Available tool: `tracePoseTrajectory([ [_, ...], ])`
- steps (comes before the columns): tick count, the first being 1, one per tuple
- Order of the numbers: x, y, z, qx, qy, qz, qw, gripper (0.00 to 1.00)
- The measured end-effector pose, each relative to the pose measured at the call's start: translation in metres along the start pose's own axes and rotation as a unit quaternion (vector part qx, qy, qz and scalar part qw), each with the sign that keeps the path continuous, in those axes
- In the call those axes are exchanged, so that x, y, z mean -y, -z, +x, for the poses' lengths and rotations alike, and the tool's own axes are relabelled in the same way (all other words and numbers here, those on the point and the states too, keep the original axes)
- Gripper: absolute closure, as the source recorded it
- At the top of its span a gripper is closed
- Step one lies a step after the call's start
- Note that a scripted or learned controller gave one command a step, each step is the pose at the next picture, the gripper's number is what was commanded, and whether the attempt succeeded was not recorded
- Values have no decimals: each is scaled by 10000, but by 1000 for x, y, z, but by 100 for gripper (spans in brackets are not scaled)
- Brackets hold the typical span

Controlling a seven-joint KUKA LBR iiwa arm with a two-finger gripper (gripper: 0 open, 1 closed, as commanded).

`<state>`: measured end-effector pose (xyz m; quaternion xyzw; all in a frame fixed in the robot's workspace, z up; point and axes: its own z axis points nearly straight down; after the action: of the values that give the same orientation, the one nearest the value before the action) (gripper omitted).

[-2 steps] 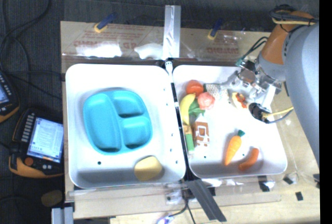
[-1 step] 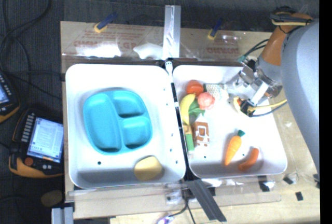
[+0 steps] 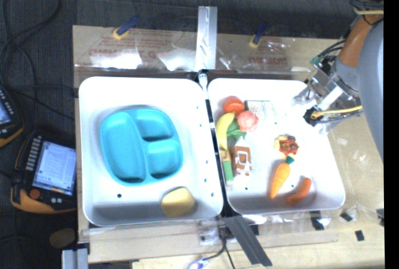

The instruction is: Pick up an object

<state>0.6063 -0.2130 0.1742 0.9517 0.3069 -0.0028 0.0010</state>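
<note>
The right bin point(image 3: 324, 199) holds toy food. A red tomato point(image 3: 233, 104), a yellow banana point(image 3: 222, 129) and a pink round fruit point(image 3: 247, 119) crowd its left side, above a small orange-and-white box point(image 3: 242, 159). An orange carrot point(image 3: 280, 179) and a red sausage point(image 3: 299, 190) lie near its front right, and a small multicoloured toy point(image 3: 287, 144) sits above them. My gripper point(image 3: 310, 106) hangs over the bin's upper right rim, apart from all of these, with nothing visibly in it.
The left bin point(image 3: 87, 199) carries a blue divided plate point(image 3: 142, 144) and a tan rounded object point(image 3: 178, 201) at its front. A pale speckled pad point(image 3: 260, 109) lies at the back of the right bin. Clear plastic bags point(image 3: 156, 53) lie behind both bins.
</note>
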Motion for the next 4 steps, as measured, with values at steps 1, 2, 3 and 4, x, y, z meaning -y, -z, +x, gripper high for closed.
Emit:
tracePoseTrajectory([
  [1,3,-52,-7,-39,51,70,10000,0],
  [2,45,-81,-53,-135,-1284,-22,9916,0],
  [3,148,-82,-7,-105,-2071,-29,9783,0],
  [4,146,-72,-7,-110,-2074,-39,9782,100],
])
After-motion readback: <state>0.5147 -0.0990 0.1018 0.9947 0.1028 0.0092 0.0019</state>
